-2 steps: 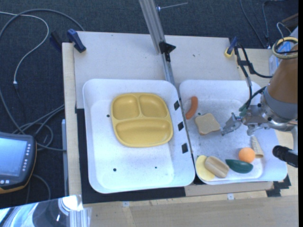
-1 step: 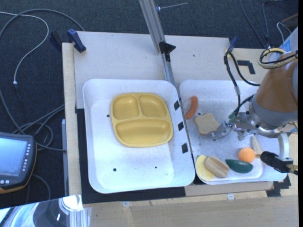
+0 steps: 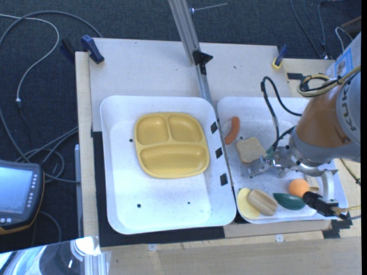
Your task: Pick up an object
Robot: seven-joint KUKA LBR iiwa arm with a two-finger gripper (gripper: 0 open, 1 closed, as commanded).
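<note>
Sitting in the right bin (image 3: 252, 109), the tan block (image 3: 250, 149) looks the likeliest pick: a squarish piece, roughly as wide as long, so no strong long axis to line up on. It lies just to the camera's left of the gripper (image 3: 259, 168), a bit farther up the frame, v. close or maybe touching; can't settle which at this res. Whether the gripper is spread or pinched together I can't tell, metal bits blur into the speckled floor. Nothing visibly between them, so no hold claimed.

Other stuff in same bin: orange sausage (image 3: 231, 130) up-left of the block, long axis running near-vertical in frame w/ a slight tilt; bread roll (image 3: 262, 201) on a pale yellow disc (image 3: 243, 202) near the front edge; green leaf-shaped piece (image 3: 290, 200) and orange ball (image 3: 298, 187) beside it, under the wrist.

Left bin (image 3: 117, 205) holds a yellow divided plate (image 3: 171, 144), well apart from the arm (image 3: 324, 125).
</note>
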